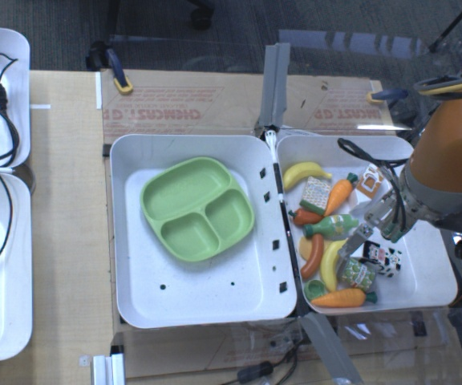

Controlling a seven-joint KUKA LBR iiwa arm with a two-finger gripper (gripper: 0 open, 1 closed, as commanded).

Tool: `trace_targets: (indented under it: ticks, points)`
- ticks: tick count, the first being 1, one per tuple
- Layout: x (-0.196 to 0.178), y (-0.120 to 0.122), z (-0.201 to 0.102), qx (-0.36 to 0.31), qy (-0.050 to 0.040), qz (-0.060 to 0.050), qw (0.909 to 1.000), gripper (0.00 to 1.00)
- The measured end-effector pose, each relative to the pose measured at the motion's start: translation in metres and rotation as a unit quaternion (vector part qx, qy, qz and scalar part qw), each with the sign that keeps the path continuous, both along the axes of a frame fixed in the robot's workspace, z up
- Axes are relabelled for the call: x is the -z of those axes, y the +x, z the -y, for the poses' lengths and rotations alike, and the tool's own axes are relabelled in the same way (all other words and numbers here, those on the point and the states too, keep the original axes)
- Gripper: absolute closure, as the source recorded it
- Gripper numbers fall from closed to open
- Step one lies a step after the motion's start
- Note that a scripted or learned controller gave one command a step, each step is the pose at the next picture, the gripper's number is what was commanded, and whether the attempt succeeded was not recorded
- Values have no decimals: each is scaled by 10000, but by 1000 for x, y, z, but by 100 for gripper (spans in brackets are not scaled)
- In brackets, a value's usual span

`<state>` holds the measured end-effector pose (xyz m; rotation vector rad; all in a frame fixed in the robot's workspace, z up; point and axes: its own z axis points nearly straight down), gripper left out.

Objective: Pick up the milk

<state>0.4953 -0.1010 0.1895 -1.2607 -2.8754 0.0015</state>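
Observation:
The milk (383, 260) is a small carton with black cow patches, lying in the right bin (431, 287) toward its right front. My gripper (362, 237) hangs low over the bin, just left of and slightly behind the carton, between it and a green bottle (333, 226). The grey arm with its orange band (454, 147) reaches in from the right and hides the bin's far right corner. Nothing is visibly held.
Toy foods crowd the right bin: a banana (305, 172), a carrot (339, 195), an orange-and-white carton (370, 181), a green packet (356, 273) touching the milk's left side, and another carrot (340, 298) at the front. A green divided plate (197, 208) lies in the left bin (135, 295).

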Motion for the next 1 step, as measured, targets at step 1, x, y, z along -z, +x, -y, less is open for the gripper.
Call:
trace_targets:
  ticks: [1]
  points:
    - [55,-18,73,-532,7,-9,9986,0]
